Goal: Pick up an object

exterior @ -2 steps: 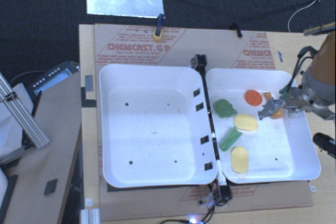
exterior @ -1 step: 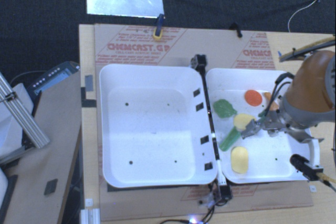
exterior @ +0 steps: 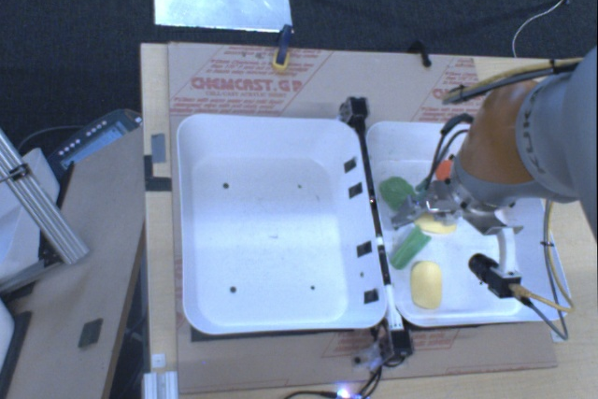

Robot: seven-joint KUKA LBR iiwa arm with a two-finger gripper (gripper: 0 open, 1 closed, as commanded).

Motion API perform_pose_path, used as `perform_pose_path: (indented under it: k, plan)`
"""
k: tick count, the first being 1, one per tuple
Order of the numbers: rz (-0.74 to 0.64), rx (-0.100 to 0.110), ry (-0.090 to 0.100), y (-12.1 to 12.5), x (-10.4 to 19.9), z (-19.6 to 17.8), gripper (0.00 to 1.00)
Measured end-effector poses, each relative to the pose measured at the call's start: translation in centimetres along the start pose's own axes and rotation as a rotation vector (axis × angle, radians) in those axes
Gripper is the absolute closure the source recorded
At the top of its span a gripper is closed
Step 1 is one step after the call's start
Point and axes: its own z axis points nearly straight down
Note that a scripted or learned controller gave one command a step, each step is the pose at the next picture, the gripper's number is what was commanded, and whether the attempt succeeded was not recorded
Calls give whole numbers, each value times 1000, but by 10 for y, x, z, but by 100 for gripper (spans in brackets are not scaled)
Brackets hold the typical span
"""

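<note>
The right bin holds several small objects. A green rounded piece lies near its left wall, and a green oblong piece lies just below it. A yellow egg-shaped object rests near the front rim. A pale yellow object lies in the middle, partly covered by my gripper. My gripper is low in this bin, right over that pale yellow object and between the two green pieces. The grey wrist and orange band hide the bin's right half.
The left bin stands beside the right one, with a black-clipped divider between them. A black fitting with cables sticks out near the right bin's front right. The bench board runs behind both bins.
</note>
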Motion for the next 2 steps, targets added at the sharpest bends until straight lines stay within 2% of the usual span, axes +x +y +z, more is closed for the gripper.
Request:
perform_pose_path:
  k: [1, 2]
  plan:
    - [3, -1, 0, 31, 1, -2, 0]
    - [15, 4, -2, -5, -91, -1, 0]
